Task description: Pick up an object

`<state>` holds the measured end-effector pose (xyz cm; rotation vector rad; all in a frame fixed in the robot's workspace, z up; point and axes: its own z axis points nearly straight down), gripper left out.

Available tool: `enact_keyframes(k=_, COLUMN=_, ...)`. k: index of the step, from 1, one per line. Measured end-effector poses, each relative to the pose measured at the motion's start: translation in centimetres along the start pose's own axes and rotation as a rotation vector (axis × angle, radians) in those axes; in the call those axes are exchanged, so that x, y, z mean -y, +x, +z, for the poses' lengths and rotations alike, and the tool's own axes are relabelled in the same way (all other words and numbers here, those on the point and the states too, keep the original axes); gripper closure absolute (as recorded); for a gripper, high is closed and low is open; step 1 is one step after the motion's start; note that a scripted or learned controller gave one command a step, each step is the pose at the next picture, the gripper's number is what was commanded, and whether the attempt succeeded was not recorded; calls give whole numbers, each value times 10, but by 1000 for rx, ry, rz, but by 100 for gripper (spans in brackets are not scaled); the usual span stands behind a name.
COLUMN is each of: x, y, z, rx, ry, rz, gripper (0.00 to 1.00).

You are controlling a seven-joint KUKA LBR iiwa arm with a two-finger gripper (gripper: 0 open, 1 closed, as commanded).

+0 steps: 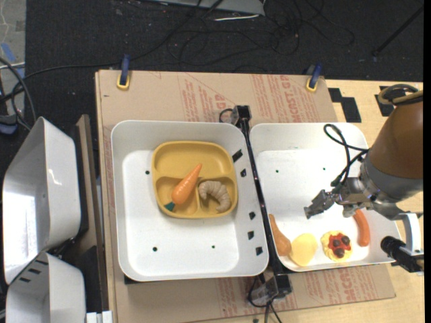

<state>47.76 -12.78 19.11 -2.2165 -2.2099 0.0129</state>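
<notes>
Jaws of the dark two-finger gripper (318,207) hang low over the right white plastic bin (296,140), pointing toward the view's left; whether they stand open or closed I cannot tell, and nothing shows between them. Nearest thing to pick, by my judgement, is the small red-orange sausage-shaped toy (363,227), just beside the wrist on the view's right and a little lower. Its long axis runs nearly up and down the view, so the jaws would have to draw back rightward and close across its short width. Further along the bin's lower edge lie a round pastry toy with red topping (336,244), a pale yellow lemon-like toy (304,248) and an orange carrot-like piece (279,235). Over in the left white bin (135,247), a yellow divided plate (161,160) holds another orange carrot (186,184) and a beige curled shrimp toy (215,194)
</notes>
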Motion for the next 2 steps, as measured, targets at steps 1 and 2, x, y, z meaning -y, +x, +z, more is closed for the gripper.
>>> enact_keyframes(k=1, x=-3, y=0, z=-6, rx=2, ry=-13, rz=-4, gripper=0)
enact_keyframes(k=2, x=-1, y=11, z=44, rx=1, ry=-10, rz=-2, gripper=0)
